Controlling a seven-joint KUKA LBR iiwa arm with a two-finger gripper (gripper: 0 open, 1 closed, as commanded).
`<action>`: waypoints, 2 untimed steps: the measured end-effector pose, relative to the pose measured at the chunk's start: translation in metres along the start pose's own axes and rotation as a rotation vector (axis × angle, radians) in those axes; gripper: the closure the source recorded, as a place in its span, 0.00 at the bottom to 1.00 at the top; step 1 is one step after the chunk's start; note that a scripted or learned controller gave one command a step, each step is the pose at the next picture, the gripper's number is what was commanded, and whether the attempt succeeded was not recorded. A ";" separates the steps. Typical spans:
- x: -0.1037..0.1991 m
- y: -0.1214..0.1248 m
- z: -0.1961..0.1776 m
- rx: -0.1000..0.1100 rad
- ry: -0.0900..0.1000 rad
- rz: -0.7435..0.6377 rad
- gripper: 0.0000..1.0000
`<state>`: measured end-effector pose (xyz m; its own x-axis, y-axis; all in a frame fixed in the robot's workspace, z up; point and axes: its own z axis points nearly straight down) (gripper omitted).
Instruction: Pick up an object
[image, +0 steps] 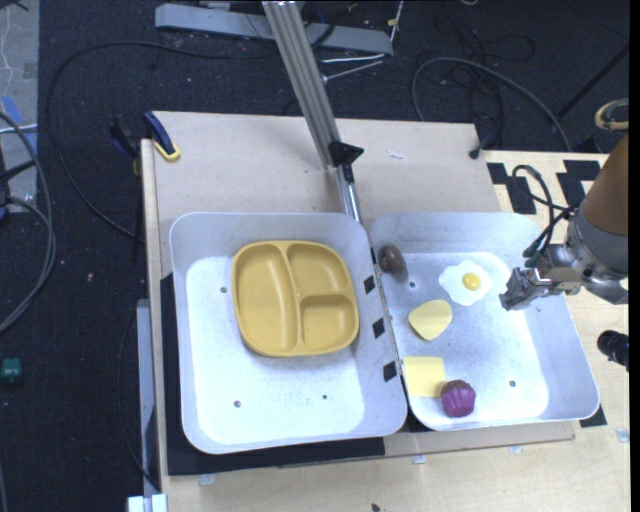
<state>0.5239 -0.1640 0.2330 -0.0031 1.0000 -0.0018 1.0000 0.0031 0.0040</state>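
Grape-coloured toy fruit (458, 398) lies nearest, close to the front edge of the right bin (560, 390), with a pale yellow block (423, 376) just beside it on the left, the two touching or nearly so. A little farther back sits a yellow wedge (430, 320), and beyond that a toy fried egg (469, 283) lies flat. A small brown piece (392, 261) rests near the far left corner of that bin, close to the wall shared with the left bin (200, 400), which carries a yellow divided plate (296, 298) near its middle.

At the right edge of the right bin, level with the egg, the gripper (520, 288) hangs low over the bin floor. Whether it is open or closed cannot be told from this angle, and nothing can be seen held in it.

The egg is the closest candidate to the gripper. It is probably light, stiff plastic, thin and flat, so it offers little height to pinch and may slide on the smooth bin floor; a grip across its narrow width, or over the raised yolk, looks best. The wedge and the block seem thicker, with straighter sides, and would likely be easier to clamp. The purple fruit looks rounded and could roll away under an off-centre squeeze.
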 end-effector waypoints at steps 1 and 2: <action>0.065 0.001 -0.001 0.004 0.004 -0.005 1.00; 0.125 0.009 0.004 0.005 0.004 -0.005 1.00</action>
<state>0.5325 -0.0393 0.2289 -0.0083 1.0000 0.0021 1.0000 0.0083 -0.0010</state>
